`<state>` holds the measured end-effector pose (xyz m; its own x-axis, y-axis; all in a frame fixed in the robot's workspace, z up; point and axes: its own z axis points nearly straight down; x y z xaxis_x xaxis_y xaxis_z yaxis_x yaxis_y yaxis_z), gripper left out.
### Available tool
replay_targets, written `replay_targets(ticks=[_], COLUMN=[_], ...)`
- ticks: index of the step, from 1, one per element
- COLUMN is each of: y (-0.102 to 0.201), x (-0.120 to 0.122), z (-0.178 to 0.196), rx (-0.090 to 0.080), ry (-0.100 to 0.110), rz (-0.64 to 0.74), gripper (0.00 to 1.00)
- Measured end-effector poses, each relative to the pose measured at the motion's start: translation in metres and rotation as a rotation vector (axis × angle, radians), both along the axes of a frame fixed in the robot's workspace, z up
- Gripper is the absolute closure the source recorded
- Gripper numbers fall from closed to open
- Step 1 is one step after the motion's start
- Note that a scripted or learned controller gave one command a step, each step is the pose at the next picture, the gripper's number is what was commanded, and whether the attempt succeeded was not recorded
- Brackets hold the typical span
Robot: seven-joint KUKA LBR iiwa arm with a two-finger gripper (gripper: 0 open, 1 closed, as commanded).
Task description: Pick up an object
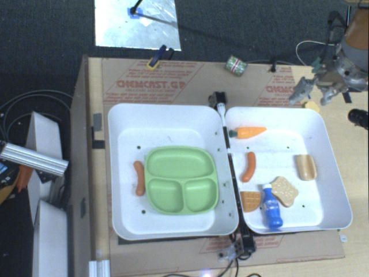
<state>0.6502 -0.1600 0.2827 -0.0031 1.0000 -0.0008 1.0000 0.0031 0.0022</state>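
Grey and cut off by the frame's edge at 2 o'clock, the arm (353,36) shows just its wrist and the gripper (314,92), which hangs over the far right corner of the right bin (334,172). Its two fingers (300,90) stand spread, with nothing between them. A small pale thing (312,104) lies just below them at the bin's rim; what it is cannot be made out.

Inside the right bin, a carrot (249,133) lies at 11 o'clock, a sausage (248,167) near the middle left, a bun (305,167) at 3 o'clock, a toast slice (285,191) below centre, and a blue bottle (271,208) at 6 o'clock, touching the toast. A waffle-like piece (250,201) sits just beside the bottle, at 7 o'clock.

The left bin (124,154) holds a green tray (181,179) with three compartments, and a second sausage (139,178) just beside the tray at 9 o'clock.

Behind the bins, on the cardboard (173,79), a small green roll (236,65) lies at 12 o'clock. A clip (219,100) sits where the bins meet.
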Motion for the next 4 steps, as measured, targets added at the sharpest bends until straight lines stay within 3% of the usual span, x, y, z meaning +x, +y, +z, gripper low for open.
replay_targets(ticks=[1,2,3,4], y=[0.051,0.071,0.071,0.071], x=[-0.059,-0.068,-0.066,-0.066], z=[-0.097,-0.187,-0.175,-0.175], rx=[0.001,0.001,0.001,0.001], ry=[0.003,0.005,0.000,0.000], rz=[0.001,0.000,0.000,0.000], gripper=[0.00,0.00,1.00,0.00])
